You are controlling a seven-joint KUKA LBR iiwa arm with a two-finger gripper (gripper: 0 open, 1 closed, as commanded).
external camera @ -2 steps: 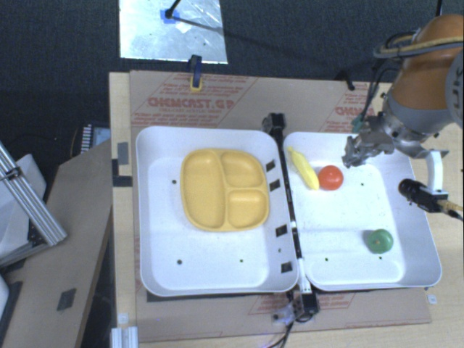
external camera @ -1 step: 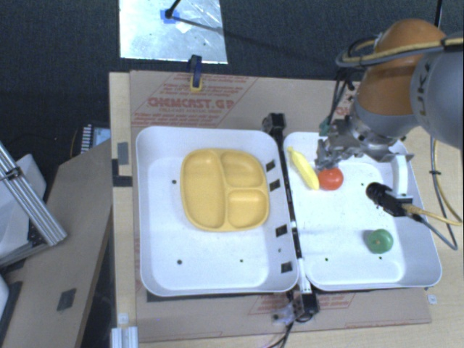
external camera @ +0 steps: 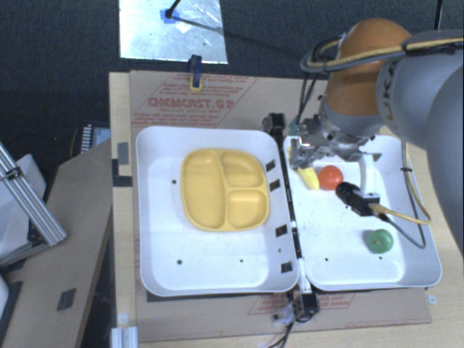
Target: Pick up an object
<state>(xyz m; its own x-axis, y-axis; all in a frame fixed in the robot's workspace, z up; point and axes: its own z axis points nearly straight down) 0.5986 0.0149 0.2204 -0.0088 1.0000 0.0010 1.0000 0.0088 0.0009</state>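
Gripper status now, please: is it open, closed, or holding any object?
Gripper: cannot be told; it sits low in the right bin, over the yellow object beside the orange ball.

Divided tray (external camera: 223, 189) in left bin (external camera: 156, 216); in right bin (external camera: 413, 267), ball (external camera: 331, 176) beside, perhaps touching, banana-shaped piece (external camera: 308, 177), round fruit (external camera: 378, 241) nearer front.

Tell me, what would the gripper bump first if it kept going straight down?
Probably the yellow piece right under the gripper, beside the orange ball. Depth is hard to judge here.
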